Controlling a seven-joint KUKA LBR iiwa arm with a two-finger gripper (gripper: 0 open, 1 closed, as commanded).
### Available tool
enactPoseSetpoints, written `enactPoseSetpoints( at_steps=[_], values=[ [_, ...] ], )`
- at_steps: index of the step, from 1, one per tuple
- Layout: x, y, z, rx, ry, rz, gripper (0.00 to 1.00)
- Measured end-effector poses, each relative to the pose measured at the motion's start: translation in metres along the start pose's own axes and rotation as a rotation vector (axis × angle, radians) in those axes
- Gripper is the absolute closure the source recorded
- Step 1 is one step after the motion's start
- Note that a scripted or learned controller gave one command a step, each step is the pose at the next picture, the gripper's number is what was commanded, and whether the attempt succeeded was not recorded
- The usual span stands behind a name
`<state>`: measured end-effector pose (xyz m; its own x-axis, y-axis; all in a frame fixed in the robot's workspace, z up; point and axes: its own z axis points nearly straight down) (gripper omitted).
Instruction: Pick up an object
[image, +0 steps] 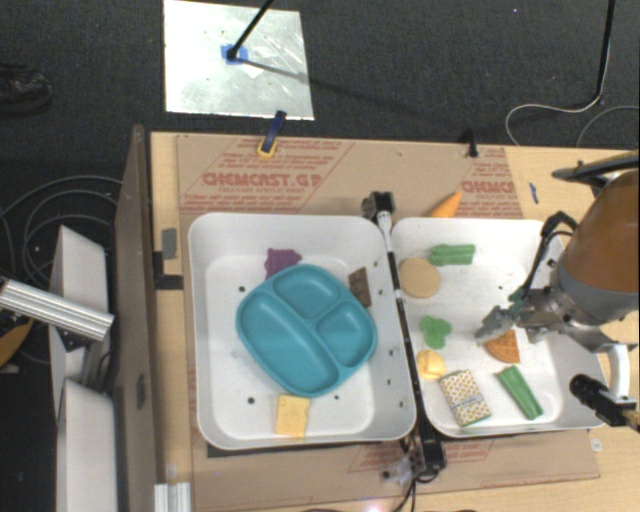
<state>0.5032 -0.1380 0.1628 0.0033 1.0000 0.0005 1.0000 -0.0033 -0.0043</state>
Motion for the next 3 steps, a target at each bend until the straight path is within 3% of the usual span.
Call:
enactPoseSetpoints(
  at_steps=[1,2,3],
  values=[
    [-0.025,0.024,0.081,-0.006,-0.002,-0.002,0.00],
    [-0.024,0.024,0.067,-0.008,-0.001,-0.005,1.00],
    [0.039,0.095,-0.046,-0.022,-0.001,-0.017,1.00]
  ],
)
